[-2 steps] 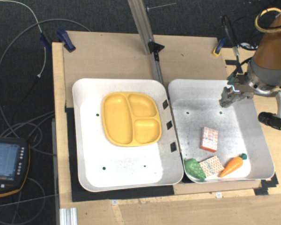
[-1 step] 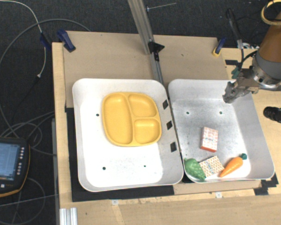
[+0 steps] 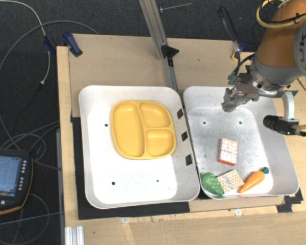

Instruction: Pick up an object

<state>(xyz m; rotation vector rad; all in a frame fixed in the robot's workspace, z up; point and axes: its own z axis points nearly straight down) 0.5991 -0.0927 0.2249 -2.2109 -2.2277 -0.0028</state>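
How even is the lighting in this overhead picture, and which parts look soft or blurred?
Camera view: light is even and diffuse, shadows faint; the yellow tray and carrot look sharp, while the gripper is slightly soft, its tips indistinct.

Fixed overhead camera, slanted down over both bins (image 3: 92, 137).

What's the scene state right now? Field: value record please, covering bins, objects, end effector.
left bin: holds a yellow divided tray
right bin: holds four small items
items: orange-and-white box mid-bin; green toy, patterned box and toy carrot along the near edge
end effector: over the far part of the right bin, apart from all four items
held: nothing seen in it
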